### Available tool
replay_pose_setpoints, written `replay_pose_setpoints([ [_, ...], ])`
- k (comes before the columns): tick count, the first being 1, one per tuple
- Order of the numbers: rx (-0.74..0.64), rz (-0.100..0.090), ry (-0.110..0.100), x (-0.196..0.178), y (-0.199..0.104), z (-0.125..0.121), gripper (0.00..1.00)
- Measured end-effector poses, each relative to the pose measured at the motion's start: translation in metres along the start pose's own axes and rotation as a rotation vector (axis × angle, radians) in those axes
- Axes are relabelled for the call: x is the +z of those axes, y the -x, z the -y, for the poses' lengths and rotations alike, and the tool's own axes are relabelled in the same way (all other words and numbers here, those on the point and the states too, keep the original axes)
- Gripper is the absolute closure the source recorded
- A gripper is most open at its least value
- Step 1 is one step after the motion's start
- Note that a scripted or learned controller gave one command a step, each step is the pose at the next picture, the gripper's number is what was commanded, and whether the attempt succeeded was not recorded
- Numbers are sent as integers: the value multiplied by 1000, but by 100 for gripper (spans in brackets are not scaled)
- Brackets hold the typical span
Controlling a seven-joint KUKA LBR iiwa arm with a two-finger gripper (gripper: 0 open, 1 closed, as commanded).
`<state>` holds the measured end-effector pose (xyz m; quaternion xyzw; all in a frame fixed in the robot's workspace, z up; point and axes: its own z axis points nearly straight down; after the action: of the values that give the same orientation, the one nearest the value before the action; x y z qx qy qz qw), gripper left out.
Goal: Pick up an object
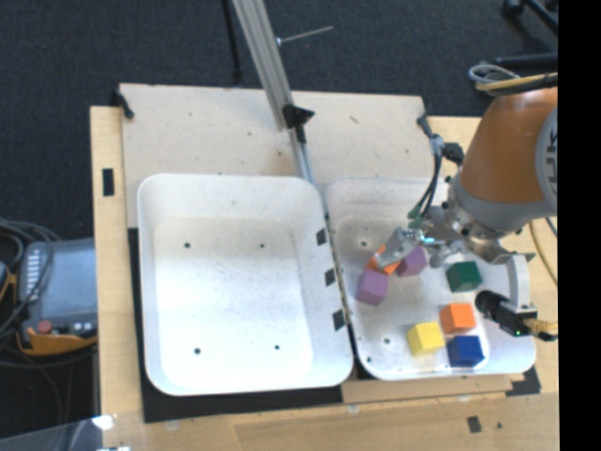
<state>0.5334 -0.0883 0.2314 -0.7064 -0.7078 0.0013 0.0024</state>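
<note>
Two bins sit side by side on the bench [108, 252]. The left bin [235, 280] fills the frame's centre; the right bin [376, 346] holds blocks [425, 337] clustered lower right, beneath the arm [507, 163] entering from the right.

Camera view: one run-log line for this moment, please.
gripper low in right bin | by purple block | grasp unclear

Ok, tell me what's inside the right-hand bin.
Inside the right white bin: two purple cubes, small orange piece, green cube, orange cube, yellow cube, blue cube. The arm covers the far right corner.
</note>
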Motion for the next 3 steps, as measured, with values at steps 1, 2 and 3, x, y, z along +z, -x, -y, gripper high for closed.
replay_pose_setpoints([
  [1,4,1,6,-3,0,-1,0],
  [2,5,3,1,40,1,2,0],
  [3,5,3,0,88,9,-4,0],
])
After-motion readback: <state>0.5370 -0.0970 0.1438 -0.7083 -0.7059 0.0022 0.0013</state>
